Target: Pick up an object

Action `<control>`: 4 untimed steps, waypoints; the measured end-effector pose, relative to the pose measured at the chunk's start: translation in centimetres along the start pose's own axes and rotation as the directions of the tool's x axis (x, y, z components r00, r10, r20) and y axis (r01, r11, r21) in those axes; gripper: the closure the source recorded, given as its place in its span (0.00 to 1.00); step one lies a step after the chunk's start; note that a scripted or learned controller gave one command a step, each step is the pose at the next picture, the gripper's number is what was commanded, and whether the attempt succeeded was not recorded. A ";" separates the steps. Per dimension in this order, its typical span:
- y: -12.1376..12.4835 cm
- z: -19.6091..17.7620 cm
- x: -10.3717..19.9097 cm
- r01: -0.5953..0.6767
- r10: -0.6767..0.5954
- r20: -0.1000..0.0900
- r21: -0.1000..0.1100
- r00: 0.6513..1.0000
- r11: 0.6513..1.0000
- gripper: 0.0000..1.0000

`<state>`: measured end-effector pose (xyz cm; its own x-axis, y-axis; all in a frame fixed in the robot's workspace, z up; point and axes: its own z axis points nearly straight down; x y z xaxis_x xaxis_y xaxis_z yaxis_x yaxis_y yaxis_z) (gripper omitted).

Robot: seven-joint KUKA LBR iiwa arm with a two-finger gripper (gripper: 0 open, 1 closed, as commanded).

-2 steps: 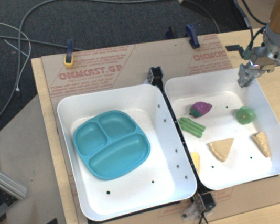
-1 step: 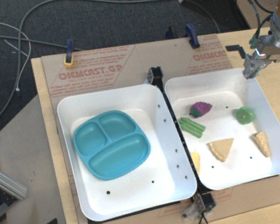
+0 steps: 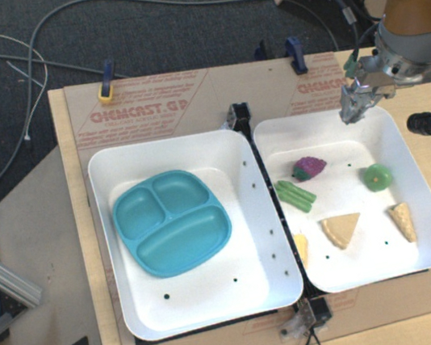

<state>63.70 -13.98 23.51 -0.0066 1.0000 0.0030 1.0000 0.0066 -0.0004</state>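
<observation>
The right bin [image 3: 425, 251] holds a purple grape-like piece [image 3: 309, 167], a green ridged piece [image 3: 295, 195], a round green piece [image 3: 377, 176], a tan wedge [image 3: 341, 229], a smaller tan wedge [image 3: 403, 221] and a yellow piece [image 3: 301, 247] at its left wall. My gripper [image 3: 352, 109] hangs over the bin's far rim, above and behind the round green piece. Nothing shows between its fingers.
A blue divided plate [image 3: 173, 220] lies in the left bin [image 3: 131, 304]. Black clips [image 3: 237, 115] join the bins at the far side. Two clamps [image 3: 107, 78] hold the cardboard base, and cables run over the dark floor behind.
</observation>
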 end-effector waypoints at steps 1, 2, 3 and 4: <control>-0.1 0.8 5.0 -0.001 0.001 0.000 0.002 1.000 1.000 1.00; 0.4 1.8 11.0 0.000 0.000 0.000 0.002 1.000 1.000 1.00; 0.8 0.5 16.7 0.000 0.000 0.000 -0.003 1.000 1.000 1.00; 2.7 0.9 21.4 -0.001 0.001 0.000 -0.002 1.000 1.000 1.00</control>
